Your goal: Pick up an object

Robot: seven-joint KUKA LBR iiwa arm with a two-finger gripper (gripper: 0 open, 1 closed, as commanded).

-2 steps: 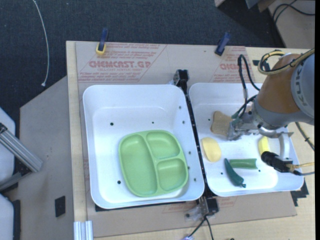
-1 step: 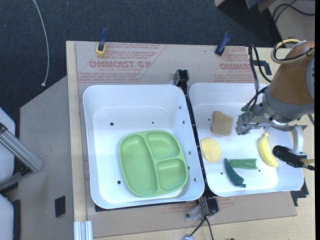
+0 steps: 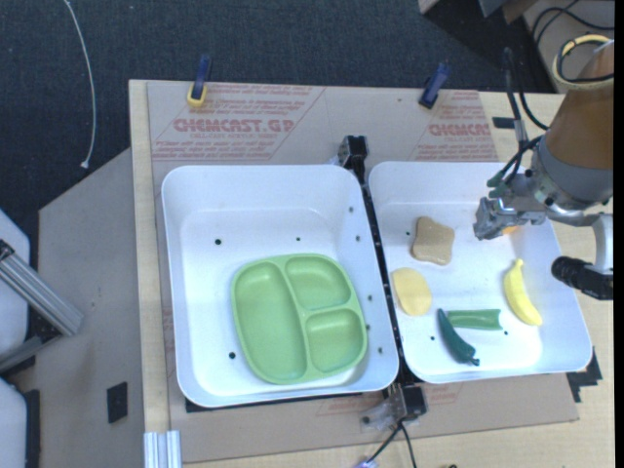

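Gripper (image 3: pixel 490 219), whose opening I cannot tell, hangs over the right white bin (image 3: pixel 556 359); lower squarely onto the tan bread-shaped piece (image 3: pixel 433 241) just left.

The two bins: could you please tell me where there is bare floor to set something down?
Left bin: bare floor behind the green tray, toward the far wall. Right bin: crowded, with beige piece, yellow piece, banana, green pepper; gripper hovers over its far side.

We see the worktop (image 3: pixel 292 125) — a brown printed board — bearing two white bins side by side: left bin (image 3: pixel 195 261), right bin (image 3: pixel 556 354).
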